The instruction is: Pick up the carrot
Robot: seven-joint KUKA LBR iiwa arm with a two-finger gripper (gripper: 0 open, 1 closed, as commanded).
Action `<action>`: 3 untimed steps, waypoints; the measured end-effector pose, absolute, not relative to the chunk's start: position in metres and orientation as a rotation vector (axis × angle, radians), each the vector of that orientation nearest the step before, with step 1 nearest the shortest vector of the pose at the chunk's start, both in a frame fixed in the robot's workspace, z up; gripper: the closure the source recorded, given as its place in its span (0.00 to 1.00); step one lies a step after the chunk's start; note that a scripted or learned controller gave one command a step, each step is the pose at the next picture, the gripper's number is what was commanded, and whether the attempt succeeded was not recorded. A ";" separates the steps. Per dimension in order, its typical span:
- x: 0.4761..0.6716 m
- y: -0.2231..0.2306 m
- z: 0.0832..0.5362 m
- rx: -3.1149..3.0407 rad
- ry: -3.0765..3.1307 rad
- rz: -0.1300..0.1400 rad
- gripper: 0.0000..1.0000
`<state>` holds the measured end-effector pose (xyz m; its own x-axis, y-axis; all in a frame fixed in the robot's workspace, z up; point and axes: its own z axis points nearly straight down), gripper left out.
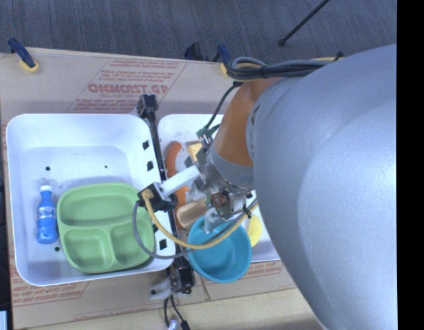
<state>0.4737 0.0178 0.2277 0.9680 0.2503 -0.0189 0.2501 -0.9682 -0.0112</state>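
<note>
The blue bowl (222, 256) sits at the near edge of the right bin (172, 124), directly below the pincer (210, 220) as seen from the camera. The pincer is low over the right bin, above the bowl's rim; whether it is released or clenched cannot be told from this angle. A yellow item (255, 231) shows just to its right, partly hidden by the arm. A tan object (188, 214) lies just to its left. The green divided plate (102, 227) lies further left, in the left bin (33, 133), with a blue bottle (46, 213) beyond it. The carrot (172, 158) lies beyond the pincer and to its left, against the right bin's left wall, apart from the pincer.
</note>
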 end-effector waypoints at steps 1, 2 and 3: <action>0.492 0.033 0.213 -3.121 -0.341 0.022 1.00; 0.477 0.024 0.349 -3.118 -0.363 0.001 1.00; 0.473 0.063 0.235 -3.118 -0.334 0.032 1.00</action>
<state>0.4734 0.0632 0.2350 0.9771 0.2118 -0.0199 0.2117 -0.9773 -0.0075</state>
